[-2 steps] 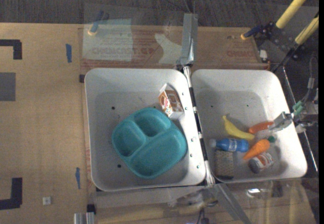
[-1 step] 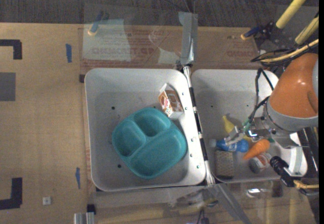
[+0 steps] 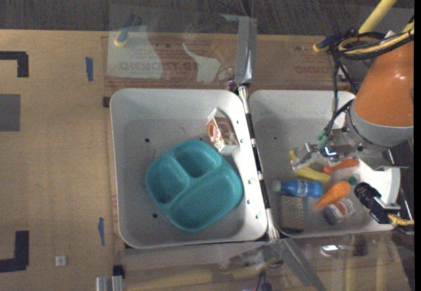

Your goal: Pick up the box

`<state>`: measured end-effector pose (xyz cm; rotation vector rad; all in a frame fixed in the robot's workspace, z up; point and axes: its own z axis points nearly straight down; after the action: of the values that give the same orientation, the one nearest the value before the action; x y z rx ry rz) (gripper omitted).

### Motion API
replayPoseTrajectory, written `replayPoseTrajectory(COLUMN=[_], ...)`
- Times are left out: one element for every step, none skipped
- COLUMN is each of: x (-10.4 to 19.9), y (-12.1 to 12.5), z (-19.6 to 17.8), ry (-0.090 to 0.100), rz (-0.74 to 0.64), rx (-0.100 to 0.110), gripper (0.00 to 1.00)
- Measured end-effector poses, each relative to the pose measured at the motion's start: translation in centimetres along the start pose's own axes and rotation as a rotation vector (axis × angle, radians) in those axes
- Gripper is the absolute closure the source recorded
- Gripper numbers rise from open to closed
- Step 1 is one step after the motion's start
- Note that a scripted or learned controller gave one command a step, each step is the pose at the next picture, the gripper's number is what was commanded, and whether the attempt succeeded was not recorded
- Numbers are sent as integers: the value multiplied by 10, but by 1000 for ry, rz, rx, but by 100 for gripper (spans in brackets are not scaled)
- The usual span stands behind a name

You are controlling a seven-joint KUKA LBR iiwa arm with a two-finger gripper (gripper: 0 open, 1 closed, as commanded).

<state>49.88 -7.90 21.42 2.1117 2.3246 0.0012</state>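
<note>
The box [image 3: 222,132] is a small white carton with red and orange print. It lies in the left bin [image 3: 131,118], against its right wall, just above the teal divided plate [image 3: 193,184]. My gripper [image 3: 306,153] hangs over the right bin [image 3: 276,112], above a heap of small things, well to the right of the box and across the wall between the bins. Nothing shows between it and the box.
In the right bin lie a blue bottle [image 3: 299,187], an orange carrot [image 3: 334,192], a yellow piece [image 3: 310,172], an orange-red piece [image 3: 341,166], a small can [image 3: 339,211] and a grey mesh item [image 3: 293,211]. The plate covers much of the left bin's floor.
</note>
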Motion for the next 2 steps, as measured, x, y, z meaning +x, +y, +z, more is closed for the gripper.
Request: replayPoseTrajectory(x=[-36, -37], y=[-18, 29], z=[112, 126], ry=[-5, -2], rz=[-209, 7], rx=[-12, -6], gripper=[0, 0])
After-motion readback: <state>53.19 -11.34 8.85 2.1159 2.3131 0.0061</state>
